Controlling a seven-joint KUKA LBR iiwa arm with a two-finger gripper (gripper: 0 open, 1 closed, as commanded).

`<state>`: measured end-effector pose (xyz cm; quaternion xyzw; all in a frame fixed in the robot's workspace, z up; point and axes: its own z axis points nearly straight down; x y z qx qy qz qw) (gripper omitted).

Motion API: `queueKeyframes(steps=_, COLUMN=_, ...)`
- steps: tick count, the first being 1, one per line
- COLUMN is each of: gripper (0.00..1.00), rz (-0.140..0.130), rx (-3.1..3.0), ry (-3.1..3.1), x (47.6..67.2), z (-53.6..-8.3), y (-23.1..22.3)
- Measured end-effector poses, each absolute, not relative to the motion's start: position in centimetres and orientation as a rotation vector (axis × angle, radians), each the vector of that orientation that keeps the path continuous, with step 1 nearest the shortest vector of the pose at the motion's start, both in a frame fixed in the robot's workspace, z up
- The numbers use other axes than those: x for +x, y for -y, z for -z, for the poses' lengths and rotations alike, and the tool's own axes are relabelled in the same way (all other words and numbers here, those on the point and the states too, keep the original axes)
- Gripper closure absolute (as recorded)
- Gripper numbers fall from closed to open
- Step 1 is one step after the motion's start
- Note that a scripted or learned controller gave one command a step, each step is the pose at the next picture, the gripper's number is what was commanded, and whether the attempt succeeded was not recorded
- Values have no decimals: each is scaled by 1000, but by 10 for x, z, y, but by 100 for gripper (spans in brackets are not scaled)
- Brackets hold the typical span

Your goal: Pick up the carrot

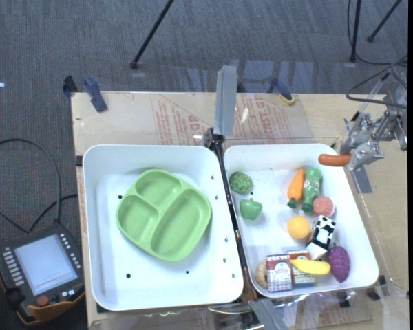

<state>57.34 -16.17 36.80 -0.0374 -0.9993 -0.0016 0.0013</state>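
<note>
The carrot (296,186) is orange with a green top. It lies in the right bin (275,158), in its upper right part, with its side against a green bottle (310,188). My gripper (363,158) hangs over the right bin's far right corner, up and to the right of the carrot and apart from it. A red sausage (334,159) lies on the bin rim just left of the gripper; whether it touches the gripper is unclear.
The right bin also holds a broccoli (241,182), a green pepper (250,208), an orange (299,227), a pink round fruit (323,205), a cow-patterned carton (321,234), a banana (310,267), a purple fruit (338,262) and a red box (279,272). A green divided plate (164,214) lies in the left bin (100,184).
</note>
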Motion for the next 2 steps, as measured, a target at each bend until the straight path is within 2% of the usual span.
queueKeyframes(steps=1, gripper=100, rz=2, rx=-168, ry=3137, x=540, z=-347, y=190)
queueKeyframes(steps=2, gripper=100, rz=2, rx=-120, ry=3139, x=528, z=-325, y=212)
